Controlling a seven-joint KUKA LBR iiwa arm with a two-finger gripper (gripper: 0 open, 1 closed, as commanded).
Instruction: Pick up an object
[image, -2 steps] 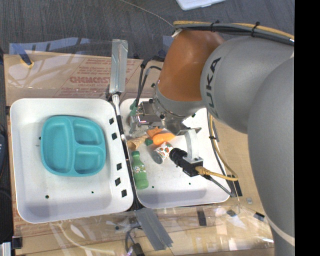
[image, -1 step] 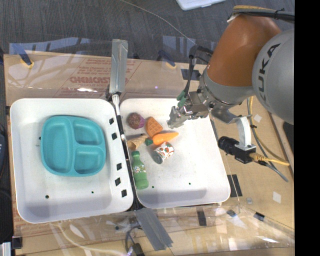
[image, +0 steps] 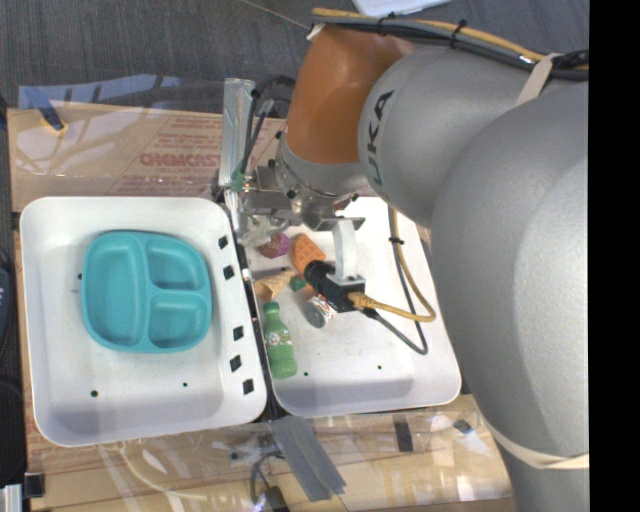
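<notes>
1. Two shallow white plastic bins sit side by side on the bench: the left bin (image: 40, 300) and the right bin (image: 420, 375), their inner walls touching along the middle.
2. The left bin holds one thing, a turquoise plastic plate with three compartments (image: 147, 290), lying flat toward the bin's left half.
3. The right bin holds a small heap of objects near its left wall and far end. I count one green plastic bottle with a pale label (image: 277, 342), lying lengthwise just beside the dividing wall.
4. One orange carrot-shaped toy (image: 307, 247) lies tilted above the bottle, near the middle of the bin.
5. One small silvery can (image: 319, 311) lies on its side just right of the bottle's top end.
6. One pinkish-purple item (image: 276, 243) and one tan piece (image: 266, 289) sit close to the dividing wall; both are too small and half-hidden to name.
7. One grey robot arm with an orange band (image: 470, 150) reaches in from the right and covers much of the right bin's far end.
8. Its gripper (image: 285, 222) hangs low over the far-left part of the right bin, right above the pinkish item and beside the carrot toy. Whether it is clenched or released I cannot tell, nor whether anything is in it.
9. One black block with a yellow cable (image: 345, 292) hangs from the wrist above the can.
</notes>
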